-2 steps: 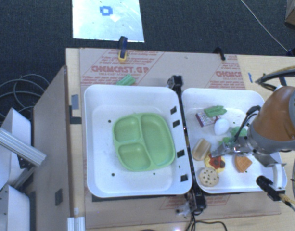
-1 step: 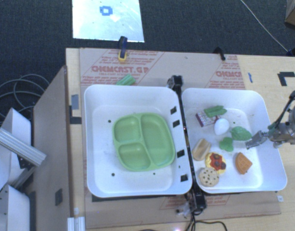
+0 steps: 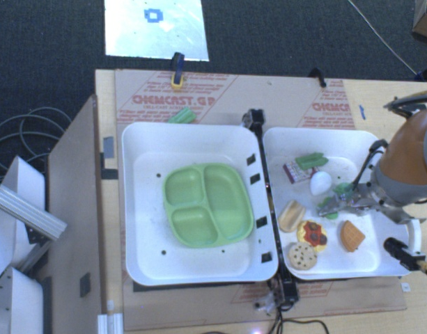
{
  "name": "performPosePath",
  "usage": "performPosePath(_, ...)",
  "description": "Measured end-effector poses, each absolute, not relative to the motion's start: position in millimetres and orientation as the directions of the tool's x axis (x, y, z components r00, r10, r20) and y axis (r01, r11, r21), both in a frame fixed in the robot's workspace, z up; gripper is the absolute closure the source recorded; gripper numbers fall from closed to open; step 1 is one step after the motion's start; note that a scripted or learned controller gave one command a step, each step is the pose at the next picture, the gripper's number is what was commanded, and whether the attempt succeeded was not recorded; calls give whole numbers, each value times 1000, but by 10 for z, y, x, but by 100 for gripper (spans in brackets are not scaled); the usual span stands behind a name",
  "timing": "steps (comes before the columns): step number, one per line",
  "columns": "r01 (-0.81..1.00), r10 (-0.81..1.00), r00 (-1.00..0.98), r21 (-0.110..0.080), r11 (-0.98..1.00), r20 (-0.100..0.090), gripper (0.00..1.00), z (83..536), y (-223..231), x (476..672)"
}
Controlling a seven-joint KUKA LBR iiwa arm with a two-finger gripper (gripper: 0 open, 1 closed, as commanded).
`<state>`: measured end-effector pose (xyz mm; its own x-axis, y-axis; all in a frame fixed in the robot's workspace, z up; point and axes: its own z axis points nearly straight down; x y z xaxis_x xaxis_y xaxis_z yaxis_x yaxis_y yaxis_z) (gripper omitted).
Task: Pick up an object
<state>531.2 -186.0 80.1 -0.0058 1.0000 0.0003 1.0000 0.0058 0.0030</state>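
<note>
The gripper (image 3: 336,202), its opening impossible to judge, hovers low among toy foods in the right bin (image 3: 277,148), beside a white egg (image 3: 320,182).

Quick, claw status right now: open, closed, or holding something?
Claw: cannot be told from this view. It is low in the right bin, beside the white egg.
</note>
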Motion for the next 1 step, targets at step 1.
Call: performPosePath(1, 1000, 1000, -7, -3, 7, 4, 0, 839, -1219, 4850)
